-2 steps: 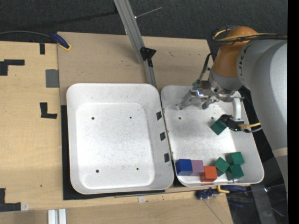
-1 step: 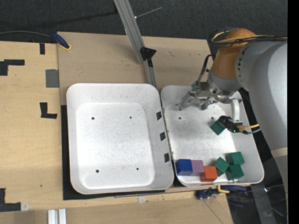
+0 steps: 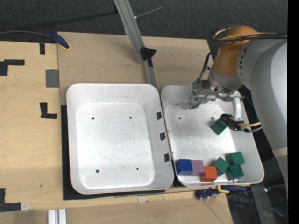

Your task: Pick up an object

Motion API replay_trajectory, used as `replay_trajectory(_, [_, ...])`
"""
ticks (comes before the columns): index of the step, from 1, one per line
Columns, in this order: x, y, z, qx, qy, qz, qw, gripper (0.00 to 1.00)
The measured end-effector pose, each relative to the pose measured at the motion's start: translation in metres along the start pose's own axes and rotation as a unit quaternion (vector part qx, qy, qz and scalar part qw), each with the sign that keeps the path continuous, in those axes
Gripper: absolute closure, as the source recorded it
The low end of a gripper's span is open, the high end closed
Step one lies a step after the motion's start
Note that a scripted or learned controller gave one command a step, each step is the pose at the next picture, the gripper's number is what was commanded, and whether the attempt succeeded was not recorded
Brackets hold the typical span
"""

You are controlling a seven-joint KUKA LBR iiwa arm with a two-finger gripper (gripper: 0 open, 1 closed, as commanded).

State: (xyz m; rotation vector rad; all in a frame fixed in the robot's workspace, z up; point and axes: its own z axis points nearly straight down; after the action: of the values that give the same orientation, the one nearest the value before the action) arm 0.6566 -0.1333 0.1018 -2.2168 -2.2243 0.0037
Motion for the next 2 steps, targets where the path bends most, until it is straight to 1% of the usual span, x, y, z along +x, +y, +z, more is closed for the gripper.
replay_trajectory(1, [-0.008, -0.005, -0.054, -0.003, 0.0, 0.001, 1.0, 1.0])
replay_trajectory(2, [-0.007, -0.004, -0.106, -0.004, 0.0, 0.001, 1.0, 1.0])
